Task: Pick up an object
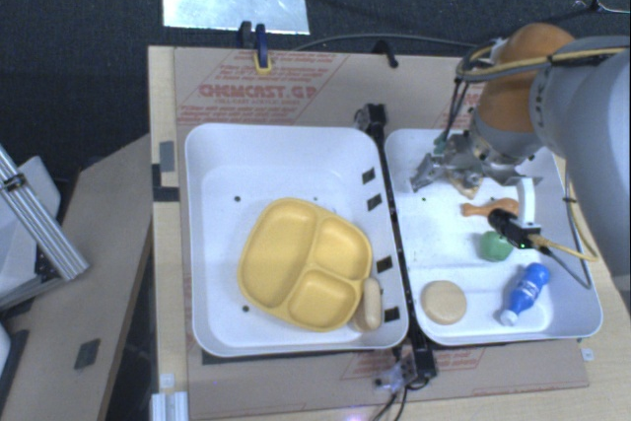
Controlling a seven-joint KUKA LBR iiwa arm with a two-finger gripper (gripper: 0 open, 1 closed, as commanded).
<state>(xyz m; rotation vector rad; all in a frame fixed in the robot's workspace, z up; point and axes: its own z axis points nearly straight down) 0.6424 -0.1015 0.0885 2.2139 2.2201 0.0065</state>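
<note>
Bottle (523, 292): you see it lying in the right bin (582, 315), near corner.
Arm: bent down from the right over that bin.
Gripper (449, 168): blurred; you cannot tell its state.

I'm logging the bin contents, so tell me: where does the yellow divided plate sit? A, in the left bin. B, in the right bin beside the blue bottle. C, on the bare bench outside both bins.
A: the yellow divided plate lies inside the left bin, while the blue bottle is over in the right bin.
</note>
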